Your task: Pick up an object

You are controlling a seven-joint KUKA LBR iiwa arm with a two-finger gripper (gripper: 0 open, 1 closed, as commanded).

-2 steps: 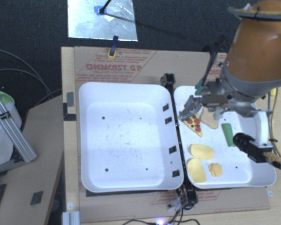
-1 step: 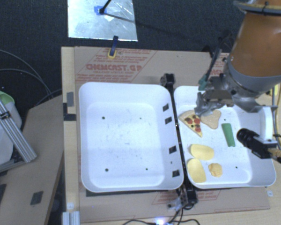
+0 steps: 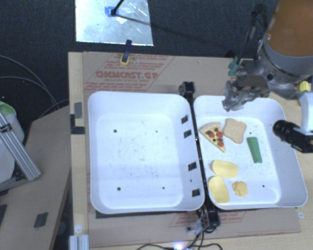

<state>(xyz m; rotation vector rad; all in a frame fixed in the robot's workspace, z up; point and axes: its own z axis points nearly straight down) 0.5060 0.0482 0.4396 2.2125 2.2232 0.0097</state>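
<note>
End effector above, just beyond bread slice.

On my surface lies a brown cardboard sheet (with red printed letters). Behind it, a shiny metal plate rests on dark carpet.

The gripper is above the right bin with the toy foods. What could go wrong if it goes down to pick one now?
1. The gripper hangs over the right bin's back wall, so it might hit the rim.
2. The pizza slice and the toast touch, so it might catch both or push one aside.
</note>
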